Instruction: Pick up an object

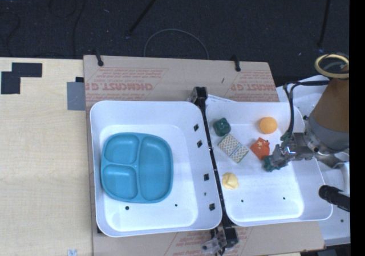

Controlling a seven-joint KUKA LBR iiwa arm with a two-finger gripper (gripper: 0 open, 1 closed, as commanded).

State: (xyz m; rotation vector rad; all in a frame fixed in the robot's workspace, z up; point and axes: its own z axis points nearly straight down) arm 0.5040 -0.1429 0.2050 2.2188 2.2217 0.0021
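The right white bin (285, 203) holds several small objects. A dark green piece (221, 126) lies near its far left, with an orange ball (267, 125) to its right. A patterned block (233, 147) and a red piece (260, 147) lie mid-bin, and a yellow piece (230, 181) sits lower left. My gripper (275, 161) reaches in from the right and hangs low, just right of and below the red piece. A small green patch (267, 165) shows at its tip, but I cannot tell whether that is a separate object.
The left white bin (114, 115) holds a blue divided plate (137, 167). A black divider (208, 158) runs between the bins. The grey arm with its orange band (333, 106) stands over the right bin's right edge. Cardboard (171, 81) lies under both bins.
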